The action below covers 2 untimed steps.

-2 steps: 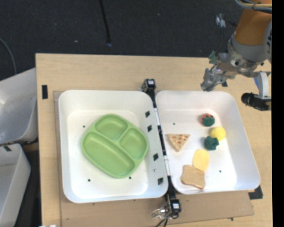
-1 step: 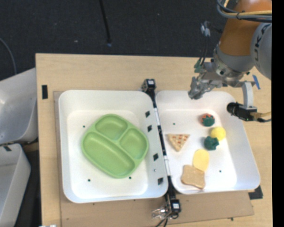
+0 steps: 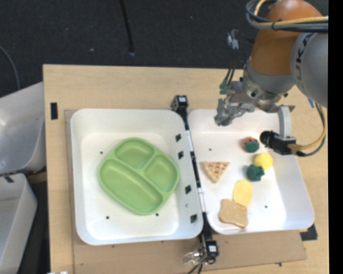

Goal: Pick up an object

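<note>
My gripper [image 3: 223, 117] hangs over the far left part of the right bin [image 3: 291, 201], with nothing visible between its fingers. Below it in that bin lie a pizza slice [image 3: 215, 170], a slice of toast [image 3: 234, 214], a yellow piece [image 3: 243, 192], a yellow ball [image 3: 264, 161], a green broccoli piece [image 3: 254, 173] and a red-and-green piece [image 3: 250, 145]. The pizza slice is the closest of them to the gripper, and none of them touches it.
The left bin [image 3: 83, 210] holds a green divided plate [image 3: 139, 176]. A ridge with black clips [image 3: 190, 164] separates the two bins. A black cable fitting [image 3: 272, 141] sticks in over the right bin's far right side. White equipment [image 3: 11, 124] stands at the left.
</note>
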Motion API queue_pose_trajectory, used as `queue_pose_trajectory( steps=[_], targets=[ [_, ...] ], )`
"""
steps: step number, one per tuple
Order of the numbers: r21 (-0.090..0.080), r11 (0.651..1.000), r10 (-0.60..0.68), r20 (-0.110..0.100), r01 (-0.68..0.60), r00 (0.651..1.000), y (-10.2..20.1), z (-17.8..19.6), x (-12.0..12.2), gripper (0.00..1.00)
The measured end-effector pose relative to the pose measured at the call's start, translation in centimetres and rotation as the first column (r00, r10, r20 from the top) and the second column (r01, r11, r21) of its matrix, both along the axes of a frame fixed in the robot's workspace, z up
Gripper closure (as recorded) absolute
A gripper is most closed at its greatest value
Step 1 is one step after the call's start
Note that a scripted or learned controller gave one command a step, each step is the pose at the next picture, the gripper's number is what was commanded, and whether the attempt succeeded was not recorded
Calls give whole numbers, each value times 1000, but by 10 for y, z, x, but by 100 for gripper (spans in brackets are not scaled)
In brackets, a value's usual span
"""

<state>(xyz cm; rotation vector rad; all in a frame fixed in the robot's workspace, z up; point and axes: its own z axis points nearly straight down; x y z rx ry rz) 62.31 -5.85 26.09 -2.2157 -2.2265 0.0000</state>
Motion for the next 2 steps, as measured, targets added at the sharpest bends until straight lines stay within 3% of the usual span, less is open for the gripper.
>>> queue_pose_trajectory(
  steps=[2],
  targets=[
    [0, 1000, 0, 0, 0, 1000, 101, -13, -26, 100]
  ],
)
